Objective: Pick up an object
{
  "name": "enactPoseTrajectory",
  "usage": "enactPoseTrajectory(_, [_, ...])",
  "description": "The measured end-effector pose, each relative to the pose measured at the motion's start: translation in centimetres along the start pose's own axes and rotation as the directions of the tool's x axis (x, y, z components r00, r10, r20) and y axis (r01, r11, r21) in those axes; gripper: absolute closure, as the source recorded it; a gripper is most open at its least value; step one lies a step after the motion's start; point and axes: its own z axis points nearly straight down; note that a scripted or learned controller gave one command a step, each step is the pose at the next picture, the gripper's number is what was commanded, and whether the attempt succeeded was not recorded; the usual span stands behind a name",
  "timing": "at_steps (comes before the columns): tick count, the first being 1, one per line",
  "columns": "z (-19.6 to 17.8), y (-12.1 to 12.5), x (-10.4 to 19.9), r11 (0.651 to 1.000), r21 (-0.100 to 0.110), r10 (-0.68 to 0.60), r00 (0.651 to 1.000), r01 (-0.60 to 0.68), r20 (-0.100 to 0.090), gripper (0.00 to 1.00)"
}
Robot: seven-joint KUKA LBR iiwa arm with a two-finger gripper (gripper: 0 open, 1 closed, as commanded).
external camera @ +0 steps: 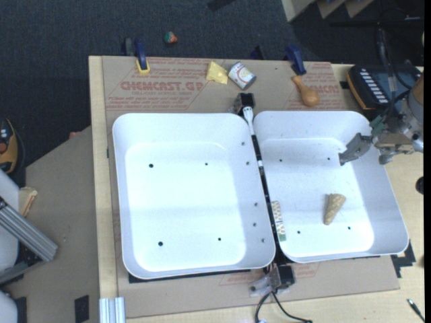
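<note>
A: Target is the tan cone-shaped object (333,208), lower middle of the right bin (384,187). Gripper (355,149) hangs at right of frame, above the cone, nothing between its fingers.

B: Open or shut?

A: Can't tell, too small. Suggest centring over the cone and closing across its narrow width.

B: Wrist?

A: Cut off at the frame's right edge.

**Arm reaching in from the right**

The grey arm (412,113) enters at the right edge, its wrist about halfway down. The pincer (353,151) points left and slightly down. One dark grey finger (355,148) juts out from the wrist, slanting, with nothing between the fingers.
</note>
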Motion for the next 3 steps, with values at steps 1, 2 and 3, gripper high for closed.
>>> enactPoseTrajectory(1, [17.0,-5.8,-3.9,1.0,0.007,0.007,1.0,-0.007,-0.003,0.0])
enactPoseTrajectory(2, [15.4,-5.5,-3.8,1.0,-0.003,0.001,1.0,-0.001,0.002,1.0])
enactPoseTrajectory(3, [16.6,-1.2,3.8,1.0,-0.003,-0.009,1.0,0.009,-0.003,1.0])
